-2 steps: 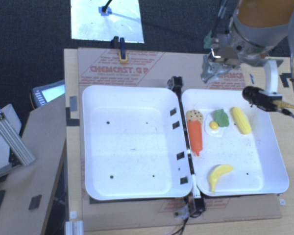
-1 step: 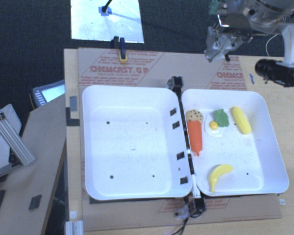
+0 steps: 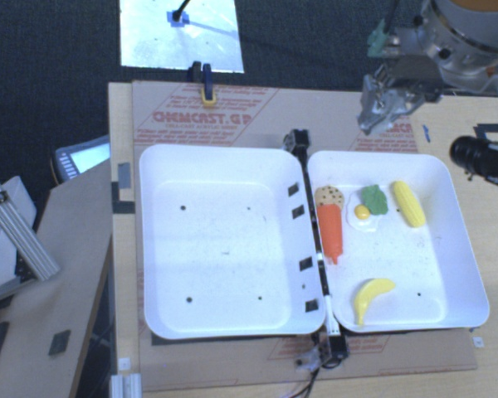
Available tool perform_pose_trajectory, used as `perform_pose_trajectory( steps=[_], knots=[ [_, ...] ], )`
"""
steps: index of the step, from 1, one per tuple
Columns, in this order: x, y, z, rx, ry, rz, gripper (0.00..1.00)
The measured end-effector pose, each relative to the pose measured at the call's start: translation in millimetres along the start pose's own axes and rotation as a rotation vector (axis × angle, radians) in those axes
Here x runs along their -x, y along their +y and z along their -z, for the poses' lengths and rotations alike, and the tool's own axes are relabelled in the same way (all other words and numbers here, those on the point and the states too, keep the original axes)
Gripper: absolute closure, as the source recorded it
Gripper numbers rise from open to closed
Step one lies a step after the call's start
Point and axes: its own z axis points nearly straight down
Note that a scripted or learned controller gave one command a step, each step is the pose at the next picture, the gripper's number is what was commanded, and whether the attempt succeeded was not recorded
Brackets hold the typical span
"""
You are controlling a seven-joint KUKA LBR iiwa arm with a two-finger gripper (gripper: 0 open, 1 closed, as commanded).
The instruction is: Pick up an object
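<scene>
The left bin [image 3: 224,247] lies on the bench with only a few dark specks on its white floor, and it meets the right bin [image 3: 456,280] along a seam set with small black clips. Just right of that seam, in the right bin, a brown speckled cookie [image 3: 329,196] sits at the far end of an orange carrot [image 3: 331,232], which runs lengthwise toward the near side, close along the bin's left wall. Right of the cookie a white fried egg with a yellow yolk [image 3: 363,215] touches a green leafy piece [image 3: 373,199], and further right a yellow corn cob [image 3: 408,203] lies slanted, a little apart from the green piece. Near the front of the same bin a yellow banana [image 3: 372,296] curves by itself, well apart from the others. The gripper [image 3: 375,116] hangs beyond the far rim of the right bin, over the cardboard, holding nothing; whether its tips are spread or pressed together cannot be told from here.
</scene>
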Motion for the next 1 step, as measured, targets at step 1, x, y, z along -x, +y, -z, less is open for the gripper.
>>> perform_pose_trajectory(
  steps=[1],
  knots=[
    [-21.5, -26.7, -0.5, 0.0, 0.0, 0.001, 1.0]
  ],
)
